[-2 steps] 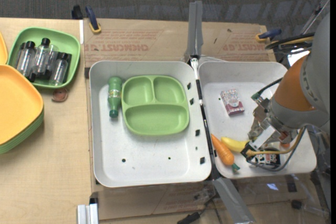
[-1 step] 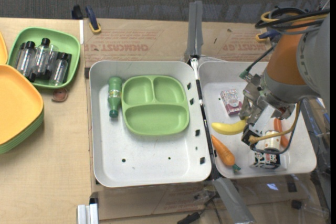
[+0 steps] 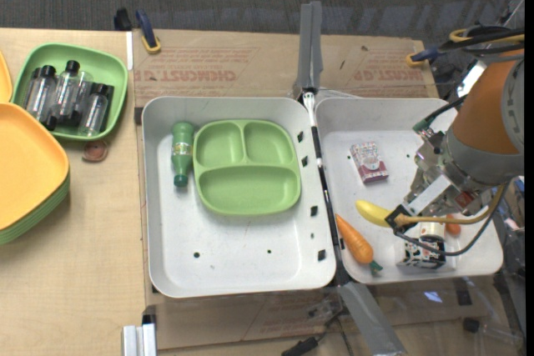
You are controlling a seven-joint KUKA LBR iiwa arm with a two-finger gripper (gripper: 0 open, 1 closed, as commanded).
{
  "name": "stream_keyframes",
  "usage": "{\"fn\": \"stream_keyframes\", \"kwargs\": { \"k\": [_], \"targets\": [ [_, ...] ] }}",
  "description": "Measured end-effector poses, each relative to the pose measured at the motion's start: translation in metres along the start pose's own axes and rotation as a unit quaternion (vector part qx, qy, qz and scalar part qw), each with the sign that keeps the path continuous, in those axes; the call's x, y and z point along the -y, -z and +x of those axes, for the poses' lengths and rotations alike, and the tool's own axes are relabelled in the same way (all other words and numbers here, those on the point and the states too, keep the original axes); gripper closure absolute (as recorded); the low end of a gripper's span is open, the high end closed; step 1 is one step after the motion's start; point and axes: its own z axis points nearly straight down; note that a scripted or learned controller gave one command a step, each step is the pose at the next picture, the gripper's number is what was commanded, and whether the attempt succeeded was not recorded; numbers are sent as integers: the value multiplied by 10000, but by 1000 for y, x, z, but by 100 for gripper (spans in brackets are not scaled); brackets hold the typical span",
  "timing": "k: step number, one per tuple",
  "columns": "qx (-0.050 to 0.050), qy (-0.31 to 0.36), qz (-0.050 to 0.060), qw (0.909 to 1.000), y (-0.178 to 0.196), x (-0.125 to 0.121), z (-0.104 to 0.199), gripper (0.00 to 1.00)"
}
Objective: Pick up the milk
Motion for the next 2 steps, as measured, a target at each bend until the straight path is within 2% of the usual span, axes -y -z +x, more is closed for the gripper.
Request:
{"fn": "stream_keyframes", "kwargs": {
  "k": [1, 2],
  "targets": [
    [0, -853, 10, 9964, -81, -19, -13, 100],
    [-2, -101, -9, 9999, 26, -3, 39, 100]
  ]
}}
